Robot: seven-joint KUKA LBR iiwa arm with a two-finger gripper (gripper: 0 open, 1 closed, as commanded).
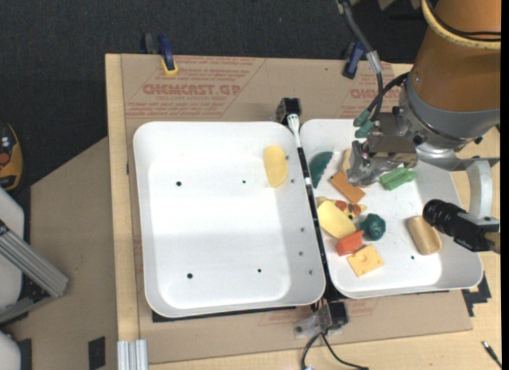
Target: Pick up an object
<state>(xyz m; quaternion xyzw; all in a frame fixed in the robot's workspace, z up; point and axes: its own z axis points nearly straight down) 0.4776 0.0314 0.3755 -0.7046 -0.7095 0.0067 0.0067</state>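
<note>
Brown board [199,90] printed with faded red lettering tops the bench, which stands on dark carpet [71,18]. Two blue clamps [166,52] grip the board's far edge. Side by side on the board sit two shallow bins of smooth white plastic with rounded corners.

The gripper [362,171] hangs low over the right bin [413,277], below the grey and orange arm [461,50]. Whether it is open or closed, or has hold of anything, cannot be told from this angle.

Touching or just under the gripper, on its near side, lies a flat orange-brown block [347,188]. To the gripper's left is a dark green curved piece [320,165], and just to its right a bright green piece [397,177]. Nearer the camera than the gripper are a glossy yellow rounded piece [336,219], a knobbly teal ball [372,226], a red-orange chunk [350,243] and a yellow wedge [364,261]. A tan cylinder [424,234] lies to the gripper's right and nearer the camera.

Well to the gripper's left, in the left bin [215,225], a pale yellow oblong piece [275,165] lies alone.
</note>
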